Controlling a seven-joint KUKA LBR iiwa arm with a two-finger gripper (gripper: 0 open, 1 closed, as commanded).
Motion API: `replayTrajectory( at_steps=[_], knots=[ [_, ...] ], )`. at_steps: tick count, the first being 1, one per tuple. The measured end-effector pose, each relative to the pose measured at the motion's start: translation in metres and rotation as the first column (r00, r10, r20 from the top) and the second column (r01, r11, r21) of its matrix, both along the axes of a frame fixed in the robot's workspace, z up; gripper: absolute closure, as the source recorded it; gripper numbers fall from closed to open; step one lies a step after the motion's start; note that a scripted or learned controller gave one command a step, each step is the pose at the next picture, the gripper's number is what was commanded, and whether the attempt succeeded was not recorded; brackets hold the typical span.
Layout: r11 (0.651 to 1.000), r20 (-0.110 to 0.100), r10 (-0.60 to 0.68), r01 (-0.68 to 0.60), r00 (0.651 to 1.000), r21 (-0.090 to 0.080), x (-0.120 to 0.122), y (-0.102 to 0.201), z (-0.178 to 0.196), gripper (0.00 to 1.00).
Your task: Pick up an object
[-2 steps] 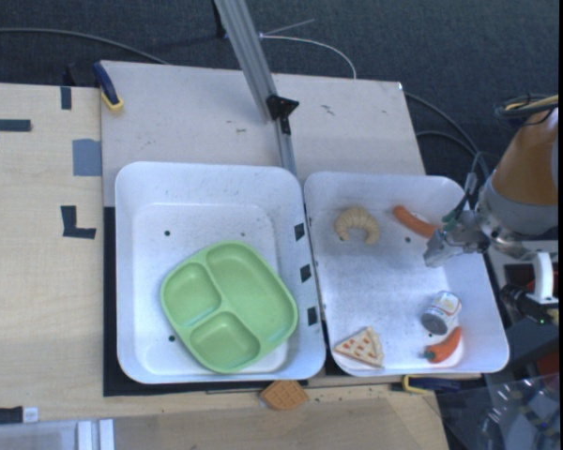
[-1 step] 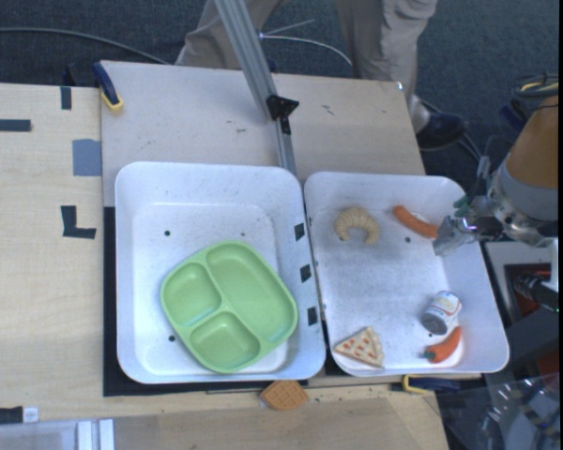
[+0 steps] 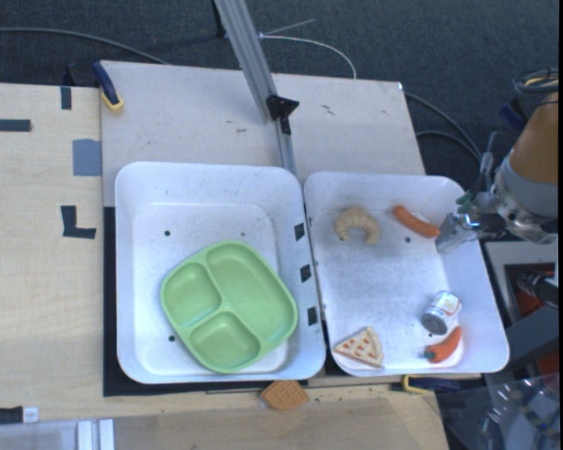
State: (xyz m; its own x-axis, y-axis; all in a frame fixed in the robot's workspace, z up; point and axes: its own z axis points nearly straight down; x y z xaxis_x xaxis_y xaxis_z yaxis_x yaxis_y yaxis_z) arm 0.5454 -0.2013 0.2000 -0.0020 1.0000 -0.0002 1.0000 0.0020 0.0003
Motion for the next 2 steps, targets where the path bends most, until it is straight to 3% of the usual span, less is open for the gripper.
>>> replayTrajectory(
  at_steps=[2],
  knots=[
    [1.000,-0.001,0.005,-0.005,1.000,0.002,0.004,0.114,0.013,1.00]
  ],
)
